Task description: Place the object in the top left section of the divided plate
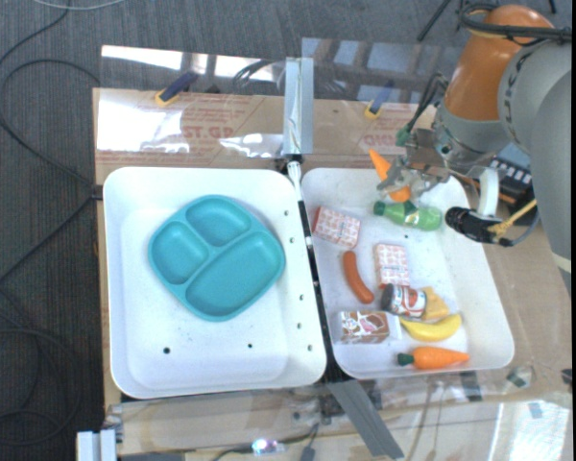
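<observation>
Over the far end of the right bin (pixel 480 286), the grey-and-orange arm lowers its pincer (pixel 408 182) onto a tight knot of toy food: an orange piece (pixel 379 164) just beside it and a green item (pixel 413 217) lying directly below. Whether the pincer stands apart or together cannot be told from this slant, and nothing is plainly clamped in it. The object for the task appears to be one of these two, and it sits in the right bin, well apart from its goal.

That goal, the teal divided plate (pixel 232 279), lies bare in the left bin (pixel 134 353), turned so that its two small sections, one (pixel 221 219) at the far side and one (pixel 180 251) at the left, face away from the arm, with the large section nearer. The top left section is probably one of those two small wells.

The pick-up spot is cramped: the bin's far wall is close behind the pincer. Two checked packets (pixel 336 227), a sausage (pixel 357 277), a banana (pixel 432 329) and a carrot (pixel 440 358) crowd the nearer half of the right bin. A straight lift looks the safest exit. The route leftward must clear both bins' raised rims where they meet in the middle of the surface. Beyond that, the left bin offers open floor all round the plate.
</observation>
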Robot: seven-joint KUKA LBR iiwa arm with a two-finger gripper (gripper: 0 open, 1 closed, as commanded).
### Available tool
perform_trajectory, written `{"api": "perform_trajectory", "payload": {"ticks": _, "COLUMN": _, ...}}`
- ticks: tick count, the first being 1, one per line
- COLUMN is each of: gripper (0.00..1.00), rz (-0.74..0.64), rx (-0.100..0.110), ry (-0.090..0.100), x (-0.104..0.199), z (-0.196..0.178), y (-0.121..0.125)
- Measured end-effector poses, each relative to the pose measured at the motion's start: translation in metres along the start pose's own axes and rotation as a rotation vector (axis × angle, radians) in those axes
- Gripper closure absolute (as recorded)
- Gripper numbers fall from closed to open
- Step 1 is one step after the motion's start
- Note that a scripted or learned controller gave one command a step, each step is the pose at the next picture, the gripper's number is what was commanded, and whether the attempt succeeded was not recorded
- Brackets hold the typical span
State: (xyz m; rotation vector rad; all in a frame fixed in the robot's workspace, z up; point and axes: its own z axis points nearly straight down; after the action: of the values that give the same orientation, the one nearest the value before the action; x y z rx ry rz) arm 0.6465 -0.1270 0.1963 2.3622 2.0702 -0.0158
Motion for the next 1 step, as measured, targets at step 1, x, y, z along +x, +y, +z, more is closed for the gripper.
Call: {"api": "perform_trajectory", "payload": {"ticks": 1, "gripper": 1.00, "rz": 0.035, "rx": 0.002, "ry": 0.007, "x": 0.0370, "z": 0.0168, "y": -0.1010}}
